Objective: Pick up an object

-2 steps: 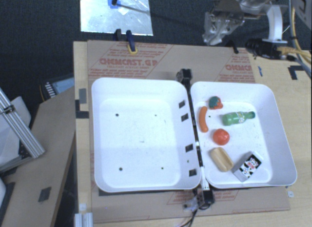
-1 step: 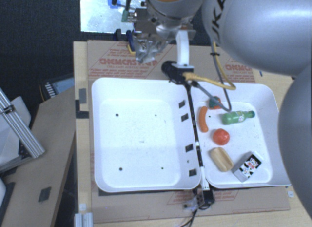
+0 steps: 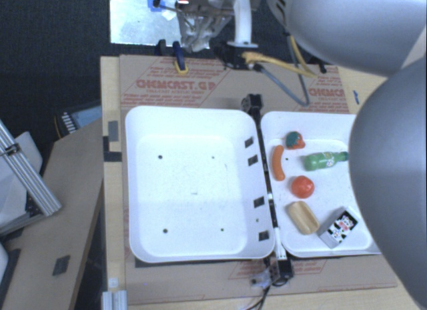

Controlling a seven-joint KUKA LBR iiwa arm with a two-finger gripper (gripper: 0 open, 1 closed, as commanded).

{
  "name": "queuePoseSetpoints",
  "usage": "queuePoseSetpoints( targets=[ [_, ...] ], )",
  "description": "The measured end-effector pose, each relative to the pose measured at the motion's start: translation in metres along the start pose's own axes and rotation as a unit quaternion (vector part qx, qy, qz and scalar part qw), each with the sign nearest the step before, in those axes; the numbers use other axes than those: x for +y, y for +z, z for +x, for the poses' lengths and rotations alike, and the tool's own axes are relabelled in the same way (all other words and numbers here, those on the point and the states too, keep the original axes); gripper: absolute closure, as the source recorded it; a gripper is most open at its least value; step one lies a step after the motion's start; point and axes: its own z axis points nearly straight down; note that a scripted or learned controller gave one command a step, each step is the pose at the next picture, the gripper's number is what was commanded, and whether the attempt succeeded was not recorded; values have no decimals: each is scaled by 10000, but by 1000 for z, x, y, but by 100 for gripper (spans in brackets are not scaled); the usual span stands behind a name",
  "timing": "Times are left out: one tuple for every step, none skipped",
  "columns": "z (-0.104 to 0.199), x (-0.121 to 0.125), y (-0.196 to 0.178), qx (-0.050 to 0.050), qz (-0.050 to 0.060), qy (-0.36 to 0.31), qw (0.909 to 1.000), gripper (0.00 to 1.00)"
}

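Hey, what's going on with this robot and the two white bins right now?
The grey arm reaches in from the right, its gripper raised beyond the bins' far edge, holding nothing. The right bin holds a hot dog, green bottle, tomato, bread roll and small carton, all untouched.

Arm casing [image 3: 347, 15]: smooth, rounded, light grey shells with soft highlights.
Marking: dark capital letters, partly visible on the upper casing.
Wrist assembly [image 3: 200, 2]: metallic silver parts with a small red-lit spot and a blue fitting.
Cables [image 3: 283, 65]: one yellow and one grey-blue line, plus a white cylindrical fitting.
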Motion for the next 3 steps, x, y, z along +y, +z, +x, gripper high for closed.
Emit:
queuePoseSetpoints(
  targets=[
    [-2,-5,166,-29,99,31,9999,100],
    [-1,-1,-2,21,-60,6,10000,100],
    [-1,-1,-99,13,-27,-3,10000,100]
  ],
)
